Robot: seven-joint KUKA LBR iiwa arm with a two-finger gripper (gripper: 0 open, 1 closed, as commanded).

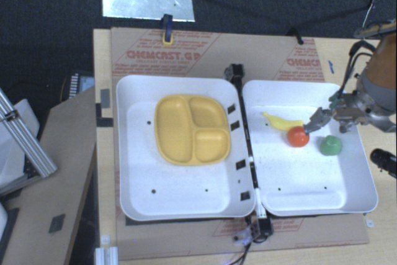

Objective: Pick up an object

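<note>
One arm, right bin (353, 195) | jaws' tip touching red ball (298, 138) | jaw spread: cannot tell

Red print "CHEMCAST GP" on brown protective sheet (186, 49) covering bench, upper centre of frame, above left bin. Same red print repeated upper right, above right bin, rotated, only partly legible. No other readable text.

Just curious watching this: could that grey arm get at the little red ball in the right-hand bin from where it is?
Probably yes. The gripper is already right beside the red ball; only the banana lies close on the far side, and the green ball sits apart.
</note>
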